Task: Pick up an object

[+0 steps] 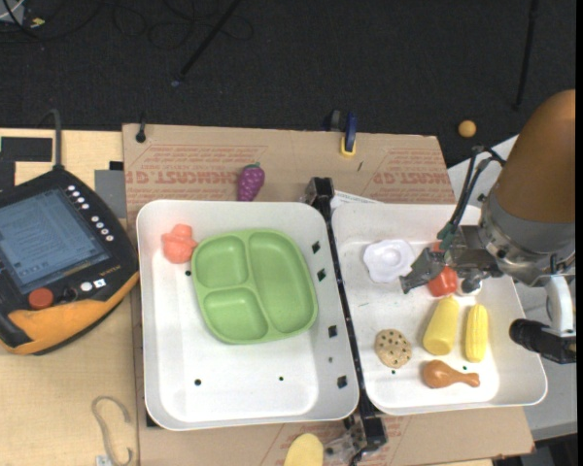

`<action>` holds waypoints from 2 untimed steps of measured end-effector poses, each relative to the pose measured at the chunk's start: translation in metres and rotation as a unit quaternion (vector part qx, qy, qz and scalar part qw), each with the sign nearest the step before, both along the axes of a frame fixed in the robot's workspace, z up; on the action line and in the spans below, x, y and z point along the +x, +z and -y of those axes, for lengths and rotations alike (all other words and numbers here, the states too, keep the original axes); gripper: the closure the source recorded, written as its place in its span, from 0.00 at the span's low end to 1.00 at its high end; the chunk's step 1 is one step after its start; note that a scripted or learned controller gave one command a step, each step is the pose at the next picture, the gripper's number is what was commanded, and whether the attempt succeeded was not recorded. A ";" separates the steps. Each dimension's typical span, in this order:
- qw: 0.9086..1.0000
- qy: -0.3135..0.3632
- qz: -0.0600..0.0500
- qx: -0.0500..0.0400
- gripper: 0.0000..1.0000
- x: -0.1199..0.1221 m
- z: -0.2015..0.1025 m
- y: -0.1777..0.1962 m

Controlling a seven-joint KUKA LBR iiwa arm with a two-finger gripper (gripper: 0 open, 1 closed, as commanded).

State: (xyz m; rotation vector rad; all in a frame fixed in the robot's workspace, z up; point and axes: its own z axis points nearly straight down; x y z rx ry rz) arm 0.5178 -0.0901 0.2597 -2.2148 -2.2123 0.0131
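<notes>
We see the KUKA arm's end effector [437,278] low over the right bin [525,382], where a small red object [445,282] sits right at its tip, though we cannot tell whether it is actually gripped; the reach suggests to us that this piece is the chosen target. Around it lie a white item [386,259], two yellow pieces [443,325] [476,331], a cookie [394,347] and a drumstick [450,375], loosely scattered as pick candidates. The left bin [165,382] holds a green divided tray [252,286] and a pink toy [178,244]; both bins rest on cardboard [194,163] over the bench, with a teach pendant [49,255] at far left.
</notes>
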 end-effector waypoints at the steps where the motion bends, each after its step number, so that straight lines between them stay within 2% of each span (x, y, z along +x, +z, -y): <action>1: 1.000 0.001 0.006 -0.001 0.00 0.002 0.000 0.006; 2: 1.000 0.001 0.004 0.000 0.00 0.004 0.002 -0.038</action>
